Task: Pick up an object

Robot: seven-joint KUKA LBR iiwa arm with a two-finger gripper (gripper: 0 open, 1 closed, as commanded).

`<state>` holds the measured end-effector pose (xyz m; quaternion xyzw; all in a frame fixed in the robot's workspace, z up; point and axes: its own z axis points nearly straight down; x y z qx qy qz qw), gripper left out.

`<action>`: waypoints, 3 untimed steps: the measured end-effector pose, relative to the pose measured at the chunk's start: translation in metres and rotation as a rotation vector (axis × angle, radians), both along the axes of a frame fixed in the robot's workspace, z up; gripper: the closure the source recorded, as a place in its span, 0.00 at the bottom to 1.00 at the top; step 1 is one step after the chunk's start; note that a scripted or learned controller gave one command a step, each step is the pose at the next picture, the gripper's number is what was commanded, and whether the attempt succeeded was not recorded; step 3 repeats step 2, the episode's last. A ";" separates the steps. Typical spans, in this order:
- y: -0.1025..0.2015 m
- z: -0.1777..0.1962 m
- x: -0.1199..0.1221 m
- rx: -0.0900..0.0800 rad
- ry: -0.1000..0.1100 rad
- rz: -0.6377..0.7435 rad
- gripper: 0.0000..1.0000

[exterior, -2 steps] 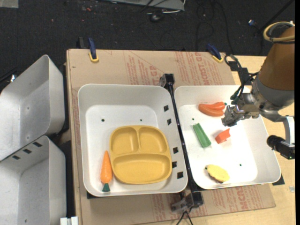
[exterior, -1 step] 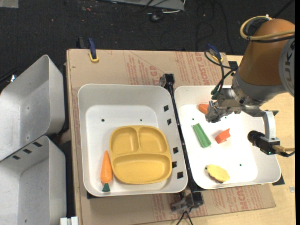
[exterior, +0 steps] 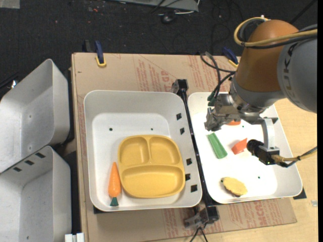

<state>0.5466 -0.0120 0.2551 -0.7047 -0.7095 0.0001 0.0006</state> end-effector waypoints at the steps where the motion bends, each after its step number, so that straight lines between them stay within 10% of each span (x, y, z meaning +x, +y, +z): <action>1: 0.053 0.002 0.003 0.000 -0.001 0.001 1.00; 3: 0.108 -0.001 0.012 0.000 -0.002 0.001 1.00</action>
